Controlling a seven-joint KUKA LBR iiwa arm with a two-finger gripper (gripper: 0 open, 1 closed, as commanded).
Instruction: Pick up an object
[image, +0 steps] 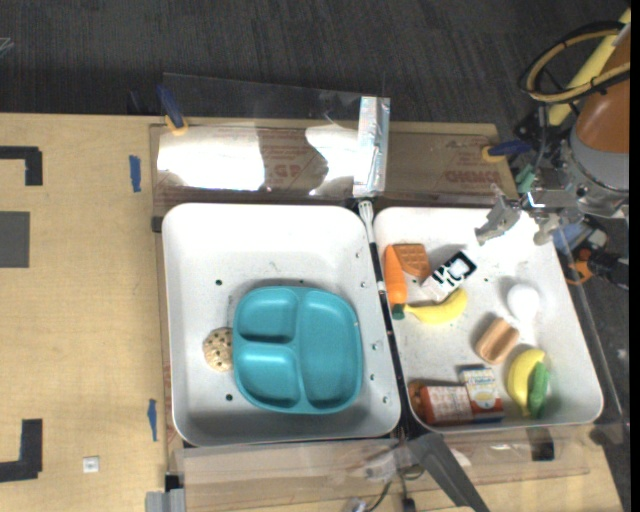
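Left bin (190, 240): shallow white plastic; holds a teal three-compartment plate (298, 347) and a speckled round cookie (218, 348) touching the plate's left edge.
Right bin (570, 300): orange carton (408, 265), black-and-white packet (452, 271), yellow banana (438, 309), white egg-shaped object (523, 299), tan bread roll (495, 339), yellow-green fruit (528, 380), red-labelled bottle lying flat (455, 399).
Arm: grey gripper (518, 222) above the right bin's far right corner, fingers spread, nothing between them.
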